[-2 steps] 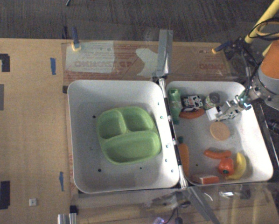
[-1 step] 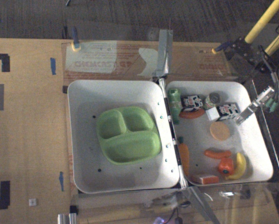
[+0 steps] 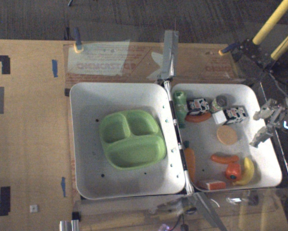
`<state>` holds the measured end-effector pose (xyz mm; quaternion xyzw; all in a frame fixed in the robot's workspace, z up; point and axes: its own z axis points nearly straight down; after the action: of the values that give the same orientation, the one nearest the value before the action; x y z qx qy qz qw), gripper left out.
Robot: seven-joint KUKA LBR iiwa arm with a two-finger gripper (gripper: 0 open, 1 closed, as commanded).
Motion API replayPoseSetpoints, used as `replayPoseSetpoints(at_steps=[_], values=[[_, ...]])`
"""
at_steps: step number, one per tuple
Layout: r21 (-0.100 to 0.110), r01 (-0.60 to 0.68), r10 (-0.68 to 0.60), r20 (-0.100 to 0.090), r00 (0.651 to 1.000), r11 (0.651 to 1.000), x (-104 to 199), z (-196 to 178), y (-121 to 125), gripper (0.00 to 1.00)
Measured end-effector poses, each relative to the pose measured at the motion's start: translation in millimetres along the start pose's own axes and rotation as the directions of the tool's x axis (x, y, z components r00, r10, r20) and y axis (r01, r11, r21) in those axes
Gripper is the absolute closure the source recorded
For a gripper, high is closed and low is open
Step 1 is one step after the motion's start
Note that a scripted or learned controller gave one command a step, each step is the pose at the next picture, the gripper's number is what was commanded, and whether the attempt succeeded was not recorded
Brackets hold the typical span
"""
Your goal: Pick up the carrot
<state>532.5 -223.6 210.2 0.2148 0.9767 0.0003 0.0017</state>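
Observation:
The carrot [image 3: 189,163], a short orange stick, lies lengthwise against the left wall of the right bin [image 3: 268,179], near its front corner. My gripper [image 3: 263,125] hangs over the right rim of that bin, well to the right of the carrot and apart from it. Its two pale fingers [image 3: 259,137] stand spread open with nothing between them.
The right bin also holds a green bottle [image 3: 180,109], two cow-patterned cartons [image 3: 198,105], a red sausage [image 3: 198,118], a tan disc [image 3: 227,135], an orange-red piece [image 3: 225,159], a banana [image 3: 249,171] and a small red-white box [image 3: 213,185]. A green divided plate [image 3: 132,139] sits in the left bin [image 3: 84,129].

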Motion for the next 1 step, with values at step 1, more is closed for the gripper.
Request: replayPoseSetpoints(at_steps=[1], values=[[-0.001,0.333,-0.333,0.001,0.943,0.943,-12.0,30.1,26.4,0.0]])
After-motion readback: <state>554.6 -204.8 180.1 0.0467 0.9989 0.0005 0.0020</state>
